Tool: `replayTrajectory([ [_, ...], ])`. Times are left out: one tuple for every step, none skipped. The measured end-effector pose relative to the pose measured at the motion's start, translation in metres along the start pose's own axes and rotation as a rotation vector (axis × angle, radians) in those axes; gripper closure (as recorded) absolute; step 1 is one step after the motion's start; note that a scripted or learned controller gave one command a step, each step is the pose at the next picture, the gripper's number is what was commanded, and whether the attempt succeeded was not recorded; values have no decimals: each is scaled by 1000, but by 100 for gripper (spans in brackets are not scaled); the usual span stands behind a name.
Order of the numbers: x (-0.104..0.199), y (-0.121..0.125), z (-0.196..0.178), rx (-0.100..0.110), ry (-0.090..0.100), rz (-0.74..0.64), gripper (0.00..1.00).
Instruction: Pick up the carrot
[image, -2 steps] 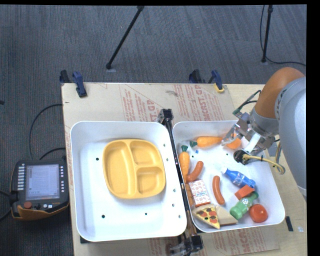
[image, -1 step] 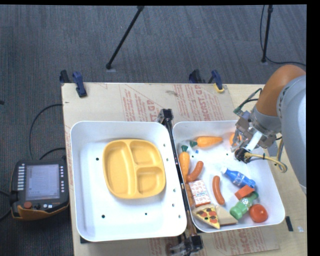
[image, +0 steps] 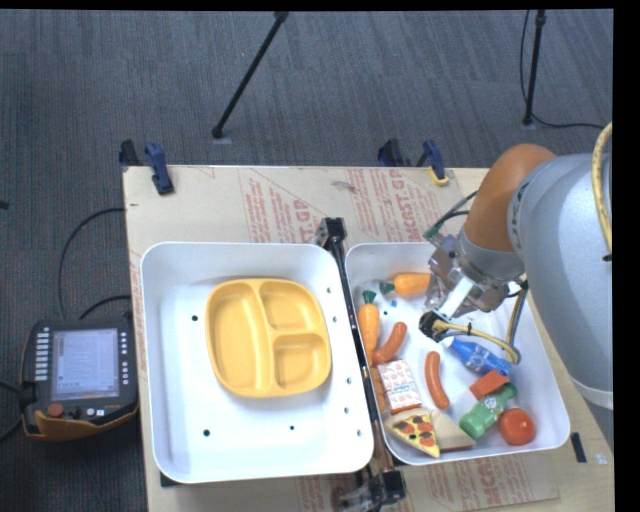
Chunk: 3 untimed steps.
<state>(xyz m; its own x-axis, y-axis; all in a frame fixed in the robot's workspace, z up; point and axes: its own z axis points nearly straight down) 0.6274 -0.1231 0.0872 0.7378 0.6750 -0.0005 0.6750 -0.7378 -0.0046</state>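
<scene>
Orange toy carrot lay against the right bin's inner wall, likely light, stiff and slick, best taken across its thick middle; the nearby jaws' state could not be told

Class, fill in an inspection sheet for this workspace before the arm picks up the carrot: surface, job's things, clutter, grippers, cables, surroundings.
Surface: bench bearing two white bins; the left bin holds a yellow plate.
Job's things: carrot in the right bin, along its left wall, not held.
Clutter: sausages, pizza slice, tomato, blue bottle, box.
Grippers: gripper over the right bin, right of the carrot, apart from it.
Cables: black cable from the pendant on the floor.
Surroundings: grey carpet, tripod leg, blue clamps.
</scene>
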Motion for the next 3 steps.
replayTrajectory([
  [47,-35,-101,-3,1,143,100],
  [47,-36,-100,-2,0,143,0],
  [5,-44,-15,1,-2,275,0],
])
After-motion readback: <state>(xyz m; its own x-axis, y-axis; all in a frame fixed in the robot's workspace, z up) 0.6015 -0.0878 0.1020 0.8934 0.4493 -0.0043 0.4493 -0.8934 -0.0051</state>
